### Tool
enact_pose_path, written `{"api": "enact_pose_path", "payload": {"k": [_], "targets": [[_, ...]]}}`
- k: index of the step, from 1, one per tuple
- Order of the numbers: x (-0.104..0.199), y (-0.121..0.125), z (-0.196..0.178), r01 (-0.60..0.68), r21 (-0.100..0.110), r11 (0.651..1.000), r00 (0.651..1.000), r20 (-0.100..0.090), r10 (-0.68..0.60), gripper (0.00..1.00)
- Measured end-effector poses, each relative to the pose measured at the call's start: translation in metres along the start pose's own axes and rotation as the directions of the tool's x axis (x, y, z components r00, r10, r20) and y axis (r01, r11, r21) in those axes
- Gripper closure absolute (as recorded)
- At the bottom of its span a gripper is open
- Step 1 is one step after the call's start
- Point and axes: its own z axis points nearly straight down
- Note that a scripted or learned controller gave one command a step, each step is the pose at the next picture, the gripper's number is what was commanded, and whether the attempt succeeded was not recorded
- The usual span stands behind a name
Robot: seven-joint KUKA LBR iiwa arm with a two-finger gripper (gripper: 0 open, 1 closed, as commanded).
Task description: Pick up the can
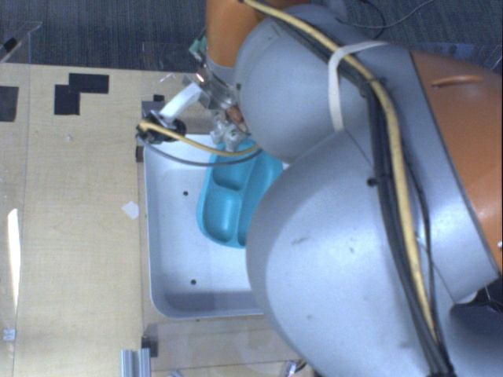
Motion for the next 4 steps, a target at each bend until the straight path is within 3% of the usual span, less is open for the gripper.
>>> {"api": "enact_pose_path", "payload": {"k": [4], "targets": [[0.002, -0.005, -0.029, 0.029, -0.001, 1.000, 1.000, 0.009, -0.029, 1.00]]}}
